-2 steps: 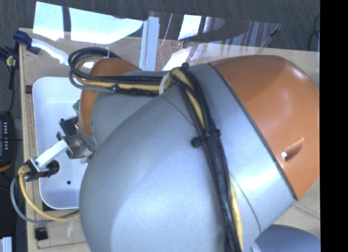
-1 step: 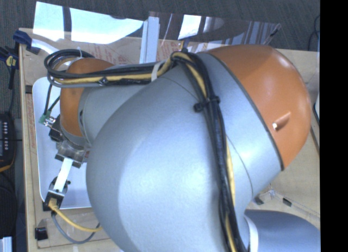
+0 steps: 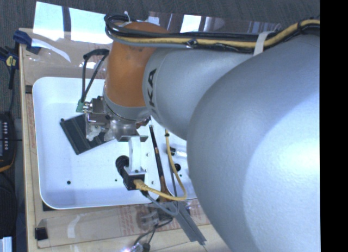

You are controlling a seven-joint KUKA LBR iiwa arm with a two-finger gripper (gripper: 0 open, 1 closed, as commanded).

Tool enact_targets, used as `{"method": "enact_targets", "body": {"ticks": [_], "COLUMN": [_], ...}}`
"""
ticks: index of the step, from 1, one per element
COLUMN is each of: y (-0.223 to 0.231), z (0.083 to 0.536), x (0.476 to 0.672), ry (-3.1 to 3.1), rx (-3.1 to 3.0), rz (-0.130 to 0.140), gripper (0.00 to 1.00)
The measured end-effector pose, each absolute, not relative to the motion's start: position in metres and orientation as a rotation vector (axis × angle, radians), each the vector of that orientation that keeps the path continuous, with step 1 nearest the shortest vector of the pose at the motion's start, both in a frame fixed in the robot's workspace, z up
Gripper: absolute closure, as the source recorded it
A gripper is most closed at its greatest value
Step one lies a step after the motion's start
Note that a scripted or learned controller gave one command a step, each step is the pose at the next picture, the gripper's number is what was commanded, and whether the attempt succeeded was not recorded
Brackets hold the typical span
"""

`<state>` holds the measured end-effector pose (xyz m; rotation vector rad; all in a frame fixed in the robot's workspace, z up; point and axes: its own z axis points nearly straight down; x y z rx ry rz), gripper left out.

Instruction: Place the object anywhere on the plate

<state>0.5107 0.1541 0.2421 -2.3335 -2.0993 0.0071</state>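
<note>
The grey arm with its orange band [image 3: 128, 77] fills much of the view and reaches down into the left white bin [image 3: 49, 153]. My gripper [image 3: 97, 127] hangs low over the bin's middle left. A dark grey flat block [image 3: 75, 133] lies tilted right at the gripper's tip, touching or overlapping it. Whether the block is held or just lying on the bin floor cannot be told. The arm hides the right bin and much of the left bin's right half.
Yellow and black cables [image 3: 157, 188] hang from the wrist over the bin's near right corner. Two small dark specks [image 3: 69, 182] lie on the bin floor near the front. A blue clamp [image 3: 22, 39] and a black device [image 3: 5, 137] sit beyond the bench's left edge.
</note>
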Motion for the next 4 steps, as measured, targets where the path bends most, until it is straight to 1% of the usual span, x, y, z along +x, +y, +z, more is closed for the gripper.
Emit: {"method": "enact_targets", "body": {"ticks": [1,2,3,4], "y": [0.134,0.135,0.114,0.07], "z": [0.174,0.093,0.106,0.189], "x": [0.556,0.619,0.611,0.644], "ry": [-2.225,-1.727,-1.372,-1.069], "rx": [-2.208,-2.62,-2.821,-2.951], "rz": [0.015,0.008,0.015,0.013], "gripper": [1.0,1.0,1.0,1.0]}}
